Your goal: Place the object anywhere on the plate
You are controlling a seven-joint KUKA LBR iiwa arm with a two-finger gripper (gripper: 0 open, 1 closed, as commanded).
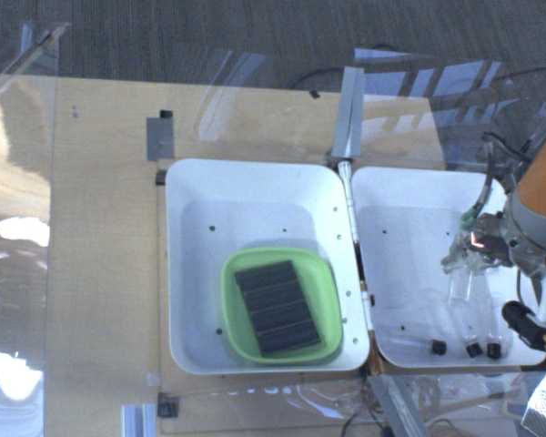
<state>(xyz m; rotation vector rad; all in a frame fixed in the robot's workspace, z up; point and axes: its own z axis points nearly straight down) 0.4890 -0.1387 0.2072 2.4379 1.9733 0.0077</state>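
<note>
— Camera view, nearest first?
— A dark ribbed rectangular block (278, 306) lies on the lime-green square plate (232, 285) in the left white bin (191, 244).
— The gripper (464, 289)?
— Over the right white bin (400, 208); I cannot tell its grip. Beyond are the pale wooden bench (100, 198) and dark carpet (209, 16).

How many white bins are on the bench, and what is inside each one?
2. The left bin holds a green plate with a dark ribbed object lying on it. The right bin has the gripper over it; the arm may hide part of it.
</note>
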